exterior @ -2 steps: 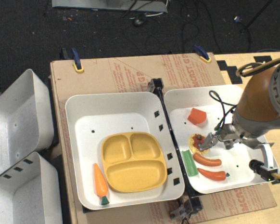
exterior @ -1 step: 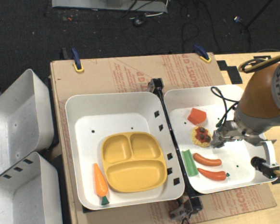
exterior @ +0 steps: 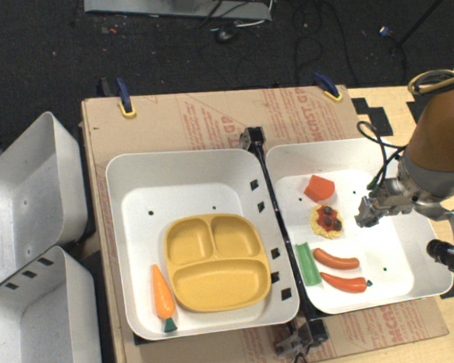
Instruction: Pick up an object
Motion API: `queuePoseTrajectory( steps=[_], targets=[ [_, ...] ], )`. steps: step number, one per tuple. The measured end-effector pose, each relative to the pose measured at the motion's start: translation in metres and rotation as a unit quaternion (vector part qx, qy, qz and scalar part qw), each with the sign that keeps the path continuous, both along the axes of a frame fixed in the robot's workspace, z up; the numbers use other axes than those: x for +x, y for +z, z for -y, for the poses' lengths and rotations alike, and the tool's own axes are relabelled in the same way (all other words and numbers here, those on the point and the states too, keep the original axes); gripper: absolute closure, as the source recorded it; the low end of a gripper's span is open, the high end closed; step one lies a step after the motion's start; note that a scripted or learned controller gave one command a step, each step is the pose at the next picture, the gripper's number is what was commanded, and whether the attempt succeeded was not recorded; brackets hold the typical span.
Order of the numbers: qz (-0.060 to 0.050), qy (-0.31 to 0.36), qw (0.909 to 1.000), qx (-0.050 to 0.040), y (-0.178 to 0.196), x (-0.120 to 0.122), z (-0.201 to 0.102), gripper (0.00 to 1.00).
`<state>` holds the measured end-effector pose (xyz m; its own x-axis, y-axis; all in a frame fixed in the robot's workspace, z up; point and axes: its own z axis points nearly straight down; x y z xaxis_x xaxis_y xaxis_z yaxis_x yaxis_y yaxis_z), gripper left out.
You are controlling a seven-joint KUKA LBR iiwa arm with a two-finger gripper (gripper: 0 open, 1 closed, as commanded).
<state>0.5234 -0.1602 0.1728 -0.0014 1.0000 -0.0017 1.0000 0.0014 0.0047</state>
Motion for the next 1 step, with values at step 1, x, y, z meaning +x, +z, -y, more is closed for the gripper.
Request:
queuePoseTrajectory(
  steps=[1],
  targets=[
    [0.001, 0.001, 1.0, -0.0004, 0.064, 0.0018, 0.0017, 1.0]
  ],
)
